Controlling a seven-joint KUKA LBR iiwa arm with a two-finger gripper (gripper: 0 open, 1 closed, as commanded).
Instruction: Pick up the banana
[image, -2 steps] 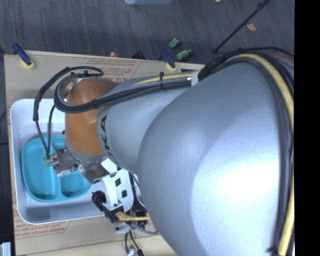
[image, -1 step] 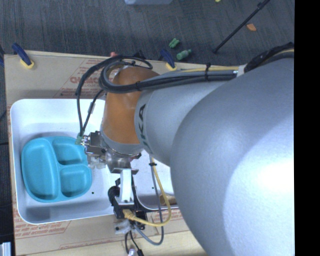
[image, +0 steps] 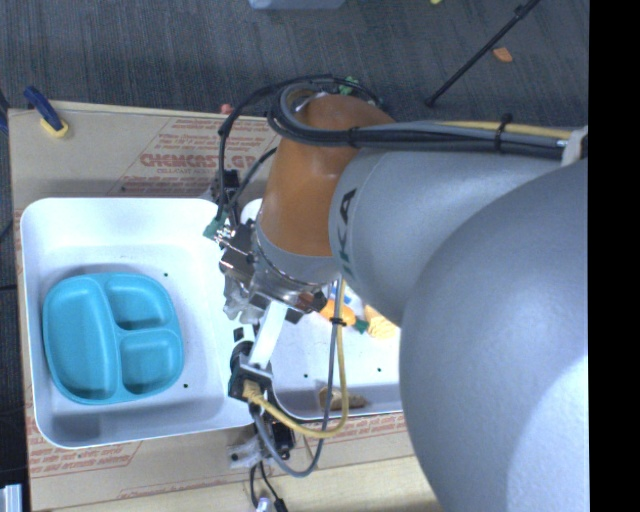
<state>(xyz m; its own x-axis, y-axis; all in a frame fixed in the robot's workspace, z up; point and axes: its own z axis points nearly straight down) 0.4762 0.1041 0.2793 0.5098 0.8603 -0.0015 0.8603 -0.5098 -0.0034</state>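
My grey arm with its orange band (image: 300, 190) reaches in from the right and covers most of the right bin (image: 300, 395). The gripper (image: 248, 300) hangs below the wrist over the wall between the two bins, largely hidden by its own metal mount and cables. A small yellow-orange patch (image: 378, 325) peeks out from under the arm in the right bin; I cannot tell whether it is the banana. Nothing is visibly held.
The left bin (image: 120, 215) holds a blue compartment plate (image: 110, 335). A yellow cable (image: 335, 385) loops down from the wrist over the right bin's front. Both bins rest on a cardboard sheet (image: 150, 150). A blue and yellow object (image: 45, 110) lies at the far left.
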